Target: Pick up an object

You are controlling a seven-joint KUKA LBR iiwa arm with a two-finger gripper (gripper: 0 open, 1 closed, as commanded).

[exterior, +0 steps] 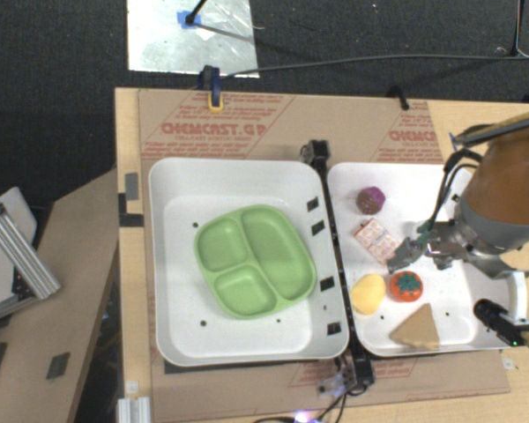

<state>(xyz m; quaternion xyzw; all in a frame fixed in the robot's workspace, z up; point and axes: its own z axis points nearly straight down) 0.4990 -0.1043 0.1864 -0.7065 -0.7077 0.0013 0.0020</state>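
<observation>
In the right bin, near its middle: a pink patterned packet, flat on the floor, long axis slanting from upper left to lower right, lower end toward the gripper. Gripper just beside that lower right end, low over the bin; spread or pressed together, cannot tell. Nothing seen pinched. Arm in from the right, over the bin's right side.

Close company: purple ball just above the packet, yellow lump and red ball just below, side by side; tan wedge against the near rim. Packet near the divider on its left. Bare floor toward the far right corner.

In the left bin: a green divided plate, centred, well apart from the packet.
</observation>
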